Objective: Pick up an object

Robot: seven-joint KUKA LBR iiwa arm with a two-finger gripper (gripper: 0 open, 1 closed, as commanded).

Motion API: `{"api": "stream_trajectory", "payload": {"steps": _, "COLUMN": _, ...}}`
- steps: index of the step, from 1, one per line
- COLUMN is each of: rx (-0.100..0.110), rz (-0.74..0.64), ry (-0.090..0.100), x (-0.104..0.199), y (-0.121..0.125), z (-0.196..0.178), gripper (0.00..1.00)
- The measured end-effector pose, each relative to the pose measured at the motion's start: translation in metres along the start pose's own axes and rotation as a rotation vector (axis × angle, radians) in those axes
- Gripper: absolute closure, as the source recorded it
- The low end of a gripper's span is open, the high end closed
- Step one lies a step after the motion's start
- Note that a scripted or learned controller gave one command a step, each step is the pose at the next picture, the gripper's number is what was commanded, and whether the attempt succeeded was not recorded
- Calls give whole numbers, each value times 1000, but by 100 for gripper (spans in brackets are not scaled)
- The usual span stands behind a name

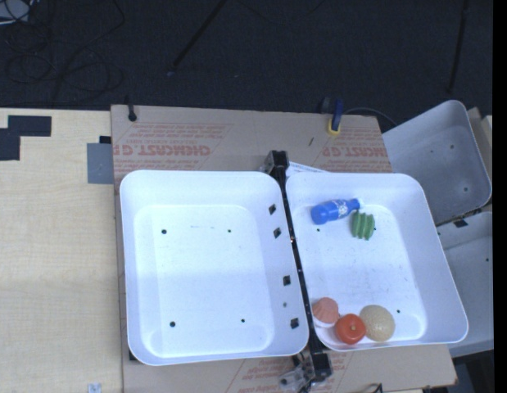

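Camera view: blue bottle (334, 210) lies flat, cap pointing right.

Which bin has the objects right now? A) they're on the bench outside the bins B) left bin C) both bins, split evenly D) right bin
D: the blue bottle and green object lie in the upper part of the right bin, and the pink piece, red ball and tan ball cluster at its near edge.

blue bottle (334, 210) lying flat, beside green, possibly ribbed, item (364, 224)
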State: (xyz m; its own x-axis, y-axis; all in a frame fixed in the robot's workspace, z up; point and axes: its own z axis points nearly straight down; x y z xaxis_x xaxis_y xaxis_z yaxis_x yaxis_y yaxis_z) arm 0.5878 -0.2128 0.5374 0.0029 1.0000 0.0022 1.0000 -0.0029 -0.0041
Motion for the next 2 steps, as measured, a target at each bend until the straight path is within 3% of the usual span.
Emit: {"api": "stream_trajectory", "payload": {"steps": 2, "rx": 0, "rz": 2, "ry": 0, "x": 0, "y": -15, "z": 0, "gripper": 100}}
